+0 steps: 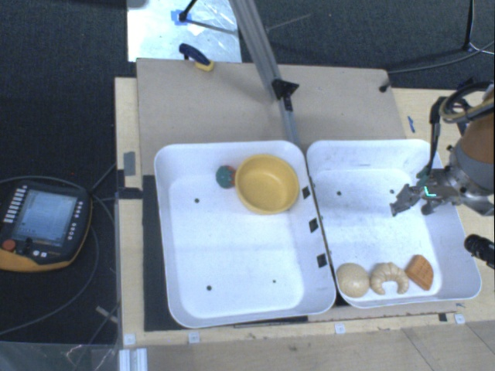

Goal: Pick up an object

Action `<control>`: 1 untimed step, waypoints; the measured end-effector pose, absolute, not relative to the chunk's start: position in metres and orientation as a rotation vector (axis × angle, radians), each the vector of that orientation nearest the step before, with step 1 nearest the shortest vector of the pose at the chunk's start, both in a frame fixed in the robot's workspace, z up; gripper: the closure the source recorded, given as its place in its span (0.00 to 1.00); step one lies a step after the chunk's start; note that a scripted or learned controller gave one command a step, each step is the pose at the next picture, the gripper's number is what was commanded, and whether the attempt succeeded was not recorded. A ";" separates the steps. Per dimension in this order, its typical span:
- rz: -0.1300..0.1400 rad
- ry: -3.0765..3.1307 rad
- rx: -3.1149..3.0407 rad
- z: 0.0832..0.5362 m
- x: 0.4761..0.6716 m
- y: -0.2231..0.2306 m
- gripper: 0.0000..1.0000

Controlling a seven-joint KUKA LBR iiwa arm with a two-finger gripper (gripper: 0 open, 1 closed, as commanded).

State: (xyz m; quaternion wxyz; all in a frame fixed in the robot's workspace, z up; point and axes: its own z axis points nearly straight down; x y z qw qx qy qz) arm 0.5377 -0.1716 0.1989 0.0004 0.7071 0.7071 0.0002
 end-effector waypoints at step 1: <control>0.001 2.221 2.221 0.199 0.538 -0.172 0.00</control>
